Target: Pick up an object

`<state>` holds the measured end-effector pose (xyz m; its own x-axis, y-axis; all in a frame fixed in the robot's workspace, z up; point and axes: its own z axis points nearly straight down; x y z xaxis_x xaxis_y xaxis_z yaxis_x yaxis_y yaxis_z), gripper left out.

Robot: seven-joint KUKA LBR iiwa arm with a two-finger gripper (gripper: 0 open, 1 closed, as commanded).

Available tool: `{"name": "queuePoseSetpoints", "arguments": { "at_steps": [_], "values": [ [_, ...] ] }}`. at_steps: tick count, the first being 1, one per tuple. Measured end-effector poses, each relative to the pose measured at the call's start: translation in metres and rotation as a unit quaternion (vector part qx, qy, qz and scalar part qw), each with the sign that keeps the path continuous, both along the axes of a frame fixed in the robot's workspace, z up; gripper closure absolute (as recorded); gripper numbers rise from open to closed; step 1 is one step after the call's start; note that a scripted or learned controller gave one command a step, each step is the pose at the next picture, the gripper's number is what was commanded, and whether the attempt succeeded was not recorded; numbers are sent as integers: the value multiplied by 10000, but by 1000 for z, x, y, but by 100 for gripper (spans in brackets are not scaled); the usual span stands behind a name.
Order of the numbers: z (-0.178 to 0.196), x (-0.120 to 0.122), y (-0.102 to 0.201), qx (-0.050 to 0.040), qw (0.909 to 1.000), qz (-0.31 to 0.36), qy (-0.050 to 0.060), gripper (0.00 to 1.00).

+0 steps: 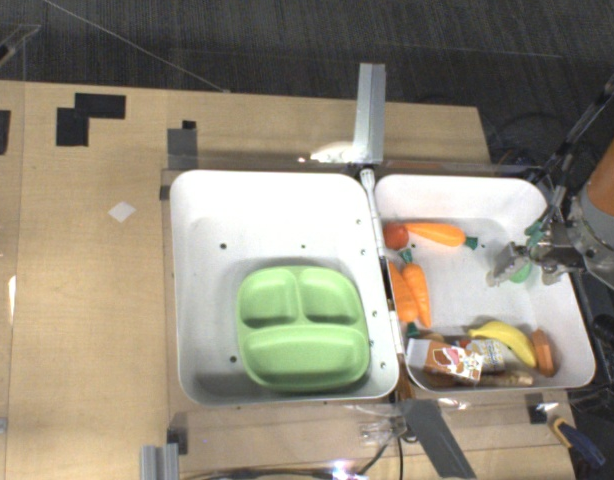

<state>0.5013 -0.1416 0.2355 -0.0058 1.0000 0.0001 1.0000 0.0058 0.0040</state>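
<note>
Camera view: end effector over right bin, finger state cannot be told, nothing visibly held; nearest target banana lies near bin's front wall, so descend vertically, centred across its curve, clear of bottle.

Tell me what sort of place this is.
Probably a robot grasping lab bench, not a kitchen. Two white bins sit side by side on a wooden bench, holding toy food such as a banana and a green tray, with the end effector over the right bin.
</note>
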Motion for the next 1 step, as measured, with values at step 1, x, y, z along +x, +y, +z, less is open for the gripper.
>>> {"name": "queuePoseSetpoints", "arguments": {
  "at_steps": [1],
  "values": [
    [-123, -14, 6, -3, 9967, 812, 6, 0]
  ]
}}
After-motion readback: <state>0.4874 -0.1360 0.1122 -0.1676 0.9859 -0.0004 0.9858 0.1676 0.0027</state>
